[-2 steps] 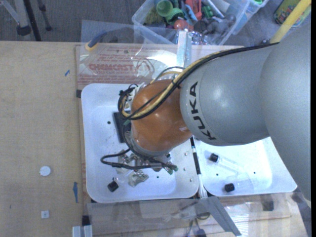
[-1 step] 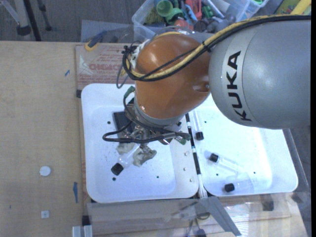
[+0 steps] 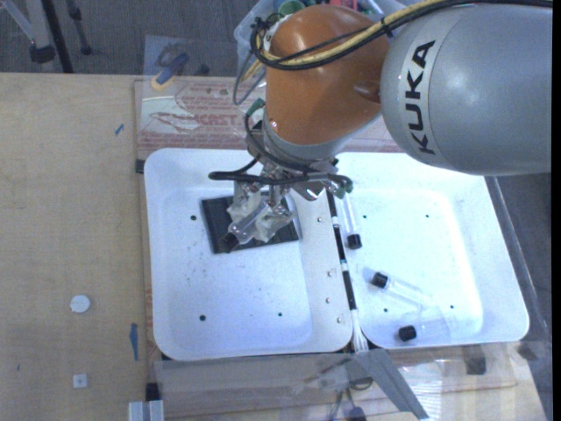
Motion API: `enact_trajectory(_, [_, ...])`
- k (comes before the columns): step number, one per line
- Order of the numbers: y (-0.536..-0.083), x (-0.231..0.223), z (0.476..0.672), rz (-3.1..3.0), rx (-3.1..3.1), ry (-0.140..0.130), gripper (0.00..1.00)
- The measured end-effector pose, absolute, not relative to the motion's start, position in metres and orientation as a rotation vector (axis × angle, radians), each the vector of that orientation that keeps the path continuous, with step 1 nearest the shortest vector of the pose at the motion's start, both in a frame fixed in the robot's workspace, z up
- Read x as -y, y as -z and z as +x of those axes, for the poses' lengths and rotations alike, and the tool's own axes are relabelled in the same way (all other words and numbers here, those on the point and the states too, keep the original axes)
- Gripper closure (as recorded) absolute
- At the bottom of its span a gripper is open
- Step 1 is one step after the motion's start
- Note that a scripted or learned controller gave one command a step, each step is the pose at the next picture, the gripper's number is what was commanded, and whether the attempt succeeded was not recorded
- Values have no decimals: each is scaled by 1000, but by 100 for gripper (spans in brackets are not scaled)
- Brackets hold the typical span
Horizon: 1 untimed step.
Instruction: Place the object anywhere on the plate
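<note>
Two white bins (image 3: 175,323) side by side on table; jaws (image 3: 256,217) low over dark plate (image 3: 219,226) in left bin, grip state unclear. Three black-capped syringes (image 3: 394,284) scattered across right bin, apart from plate.

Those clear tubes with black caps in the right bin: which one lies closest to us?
The tube by the right bin's front edge; the other two lie farther back.

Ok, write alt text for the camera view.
A grey KUKA arm lowers its gripper over a dark square plate in the left white bin. The right bin holds clear syringes with black caps.
</note>
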State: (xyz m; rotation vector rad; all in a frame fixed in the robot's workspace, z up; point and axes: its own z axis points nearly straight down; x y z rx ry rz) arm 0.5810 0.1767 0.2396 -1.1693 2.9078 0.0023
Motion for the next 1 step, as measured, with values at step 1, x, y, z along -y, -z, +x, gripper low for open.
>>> enact_trajectory(1, [-430,-187,560,-154,-3130,-4,100])
